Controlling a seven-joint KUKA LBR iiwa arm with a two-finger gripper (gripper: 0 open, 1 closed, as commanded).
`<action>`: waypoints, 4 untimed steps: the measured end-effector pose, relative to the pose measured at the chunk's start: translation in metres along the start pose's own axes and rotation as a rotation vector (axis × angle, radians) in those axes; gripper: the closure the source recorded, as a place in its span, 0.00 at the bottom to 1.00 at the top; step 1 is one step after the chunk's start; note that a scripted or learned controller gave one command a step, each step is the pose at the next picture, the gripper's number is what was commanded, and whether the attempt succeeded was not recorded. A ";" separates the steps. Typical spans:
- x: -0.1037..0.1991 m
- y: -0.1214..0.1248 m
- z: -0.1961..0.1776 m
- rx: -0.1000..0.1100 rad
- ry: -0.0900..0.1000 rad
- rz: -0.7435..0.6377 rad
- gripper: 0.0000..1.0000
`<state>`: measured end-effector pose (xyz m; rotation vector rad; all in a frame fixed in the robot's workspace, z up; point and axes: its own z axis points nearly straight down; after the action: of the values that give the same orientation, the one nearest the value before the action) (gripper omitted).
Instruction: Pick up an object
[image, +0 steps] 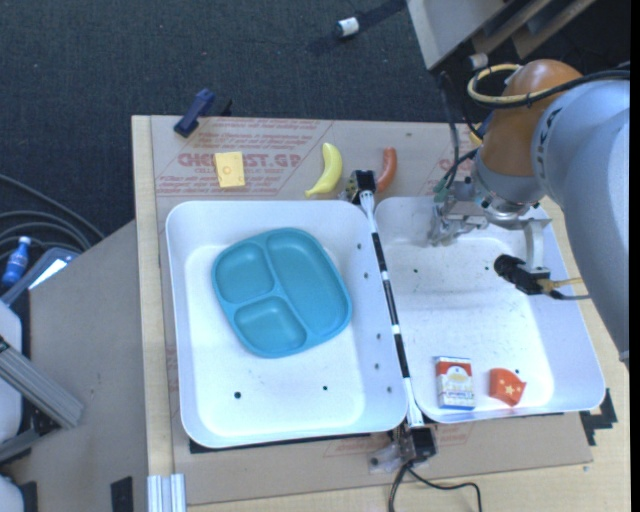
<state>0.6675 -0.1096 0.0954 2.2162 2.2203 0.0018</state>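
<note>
A small red-and-white carton (455, 382) lies flat near the front edge of the right-hand bin (560, 330), with a small orange-red object (506, 386) just beside it on its right; both rest on the bin floor, well apart from the gripper (447, 226), which sits low at the far end of the same bin, close to its back wall. Nothing can be seen between the gripper's tips, and whether they are spread or closed cannot be told at this angle. Above it the arm's orange band (520, 130) and the broad grey body of the arm (600, 160) come in from the right, and a black fitting (522, 273) with a cable juts over the bin's far right portion. The bin floor around the carton is speckled with small dark flecks. A black strip (385, 290) runs between the two bins where their rims meet. The left-hand bin (190, 330) carries a light blue divided plate (280, 291) with three compartments, lying flat toward the middle of the bin. Beyond the bins, on the brown board (270, 150) that bears them, lie a yellow banana (326, 170), a reddish-orange sausage-shaped piece (386, 168) just to its right, a small yellow square (229, 171) and, at the board's far left corner, a dark blue object (194, 112).
</note>
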 end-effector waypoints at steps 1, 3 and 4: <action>0.000 0.000 0.000 0.001 0.000 0.000 0.00; 0.000 0.001 -0.010 -0.002 -0.001 -0.001 0.00; 0.000 0.001 -0.021 -0.005 -0.003 -0.001 1.00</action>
<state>0.6687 -0.1091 0.1160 2.2106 2.2180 0.0041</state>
